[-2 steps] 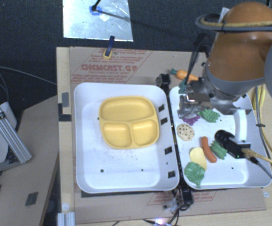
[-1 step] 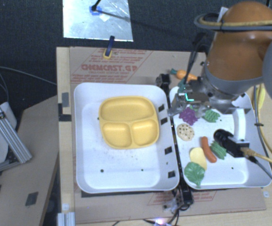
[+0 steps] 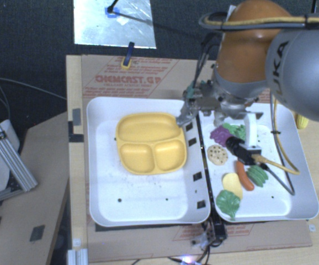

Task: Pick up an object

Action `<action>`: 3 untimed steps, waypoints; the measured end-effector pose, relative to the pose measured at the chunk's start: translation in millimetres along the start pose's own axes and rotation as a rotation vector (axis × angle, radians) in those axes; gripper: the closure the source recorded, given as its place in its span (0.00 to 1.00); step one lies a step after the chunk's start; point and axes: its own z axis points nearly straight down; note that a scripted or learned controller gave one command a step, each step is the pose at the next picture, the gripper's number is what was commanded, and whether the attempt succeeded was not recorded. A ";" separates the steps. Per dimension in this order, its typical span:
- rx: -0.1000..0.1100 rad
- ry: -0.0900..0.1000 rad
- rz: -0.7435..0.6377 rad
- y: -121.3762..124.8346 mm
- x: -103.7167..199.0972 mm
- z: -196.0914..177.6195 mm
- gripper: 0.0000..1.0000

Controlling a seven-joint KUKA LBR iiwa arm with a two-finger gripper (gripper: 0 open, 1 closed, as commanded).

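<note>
The gripper [image 3: 185, 114] hangs low over the ridge where the two bins meet, at the far end of that ridge. Its tip sits right at the upper right corner of the yellow divided plate [image 3: 151, 143]. From this slanted view I cannot tell whether the gripper is open or closed, nor whether it touches the plate's rim; nothing is seen held in it.

The plate lies just left of and below the gripper in the left bin [image 3: 104, 203], flat, with its three compartments facing up.

The other things all lie to the gripper's right in the right bin [image 3: 292, 200]. A purple grape bunch [image 3: 221, 133] is nearest, with a green leafy piece [image 3: 237, 130] touching it. A speckled cookie [image 3: 218, 155] lies a little further toward the camera, close to the ridge. Beyond that (further from the gripper) come an orange carrot [image 3: 244, 176] beside a green vegetable [image 3: 258, 174], then a yellow piece [image 3: 232, 184] and a green lettuce leaf [image 3: 228, 202] by the near wall.
</note>
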 end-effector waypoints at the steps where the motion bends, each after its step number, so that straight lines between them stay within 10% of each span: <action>1: -0.002 0.001 -0.002 75.1 18.6 105.5 0.00; 2: 0.006 0.003 -0.006 24.2 93.5 112.6 0.00; 3: -0.013 0.007 -0.002 -12.4 92.8 -45.7 0.00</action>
